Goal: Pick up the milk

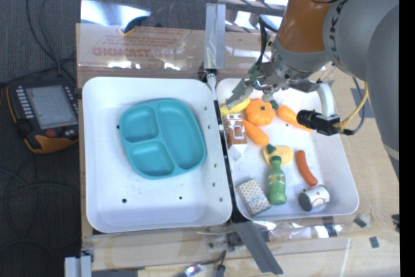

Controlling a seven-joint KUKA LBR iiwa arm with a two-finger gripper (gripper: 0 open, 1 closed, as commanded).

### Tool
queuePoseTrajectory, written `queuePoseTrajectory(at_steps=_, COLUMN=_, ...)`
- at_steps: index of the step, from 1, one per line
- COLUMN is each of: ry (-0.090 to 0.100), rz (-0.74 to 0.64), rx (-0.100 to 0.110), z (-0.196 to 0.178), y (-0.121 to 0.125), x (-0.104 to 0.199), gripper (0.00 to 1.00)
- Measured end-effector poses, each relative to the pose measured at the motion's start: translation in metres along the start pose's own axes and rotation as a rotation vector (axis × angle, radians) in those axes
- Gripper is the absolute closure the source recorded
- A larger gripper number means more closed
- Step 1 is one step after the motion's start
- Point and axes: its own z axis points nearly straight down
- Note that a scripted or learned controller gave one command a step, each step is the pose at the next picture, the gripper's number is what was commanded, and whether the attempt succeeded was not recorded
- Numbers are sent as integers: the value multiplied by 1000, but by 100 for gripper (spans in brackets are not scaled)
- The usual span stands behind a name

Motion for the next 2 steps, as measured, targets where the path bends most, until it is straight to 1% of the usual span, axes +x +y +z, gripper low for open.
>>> queuePoseTrajectory(at_steps=1, ry=2, rz=144, rx=3, z=28, y=-42, x=78, gripper=0)
queuePoseTrajectory(at_steps=2, ry=3, rz=143, rx=5, z=20, y=-42, x=78, gripper=100)
